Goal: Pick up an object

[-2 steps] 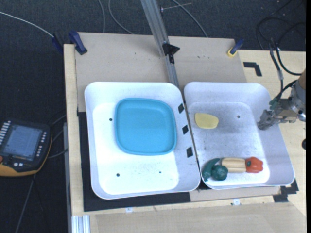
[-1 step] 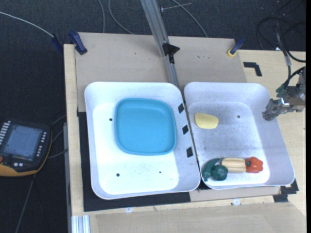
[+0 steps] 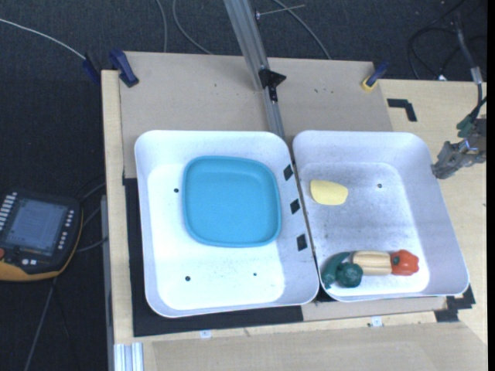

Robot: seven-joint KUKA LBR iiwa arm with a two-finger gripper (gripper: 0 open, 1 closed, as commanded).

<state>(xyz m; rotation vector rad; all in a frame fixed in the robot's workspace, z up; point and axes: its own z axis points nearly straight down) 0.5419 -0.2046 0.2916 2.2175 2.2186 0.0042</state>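
Observation:
In the right bin [image 3: 433,207] lie a yellow lump [image 3: 329,192] near its upper left, and along its front edge a dark green object [image 3: 343,273], a tan stick-shaped piece [image 3: 372,263] and a red piece [image 3: 404,263], close together in a row. A blue square plate [image 3: 231,200] rests in the left bin [image 3: 155,207]. My gripper [image 3: 451,161] hangs at the far right, over the right bin's outer rim and well away from the objects. Nothing is visible between its fingers.
The bins sit on a wooden bench [image 3: 193,91] with blue clamps at its back corners. A metal pole [image 3: 249,29] slants down toward the gap between the bins. A handheld control pendant [image 3: 35,234] lies on the floor to the left, with cables beyond the bench.

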